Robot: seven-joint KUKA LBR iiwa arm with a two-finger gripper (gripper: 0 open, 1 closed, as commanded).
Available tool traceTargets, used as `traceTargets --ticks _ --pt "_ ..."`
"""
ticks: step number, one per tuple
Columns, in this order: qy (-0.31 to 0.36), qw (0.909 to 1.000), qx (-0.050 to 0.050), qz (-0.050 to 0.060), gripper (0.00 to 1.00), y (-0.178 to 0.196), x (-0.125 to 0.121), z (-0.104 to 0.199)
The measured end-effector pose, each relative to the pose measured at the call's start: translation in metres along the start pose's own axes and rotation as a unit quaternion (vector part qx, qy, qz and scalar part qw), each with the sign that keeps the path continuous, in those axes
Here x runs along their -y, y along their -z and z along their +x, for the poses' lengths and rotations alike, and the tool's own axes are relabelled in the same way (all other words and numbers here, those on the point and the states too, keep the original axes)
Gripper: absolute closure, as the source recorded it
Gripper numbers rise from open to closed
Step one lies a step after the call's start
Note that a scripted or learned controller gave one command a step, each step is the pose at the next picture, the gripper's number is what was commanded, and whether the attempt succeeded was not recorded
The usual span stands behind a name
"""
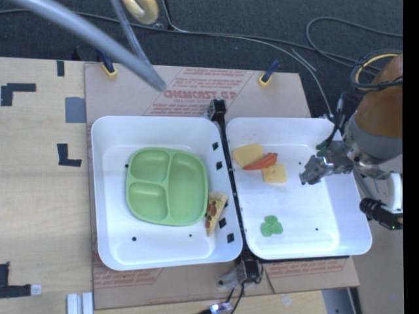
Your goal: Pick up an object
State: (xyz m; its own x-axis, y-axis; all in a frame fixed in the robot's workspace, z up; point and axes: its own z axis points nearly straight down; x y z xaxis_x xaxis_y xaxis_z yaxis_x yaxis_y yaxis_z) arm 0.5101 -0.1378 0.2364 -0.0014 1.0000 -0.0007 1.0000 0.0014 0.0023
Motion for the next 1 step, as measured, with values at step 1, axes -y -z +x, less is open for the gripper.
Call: traceTargets --ticks 1 --pt "0.002 1.0000 -0.001 0.002 1.00 -0.0095 -0.0144 0.0449"
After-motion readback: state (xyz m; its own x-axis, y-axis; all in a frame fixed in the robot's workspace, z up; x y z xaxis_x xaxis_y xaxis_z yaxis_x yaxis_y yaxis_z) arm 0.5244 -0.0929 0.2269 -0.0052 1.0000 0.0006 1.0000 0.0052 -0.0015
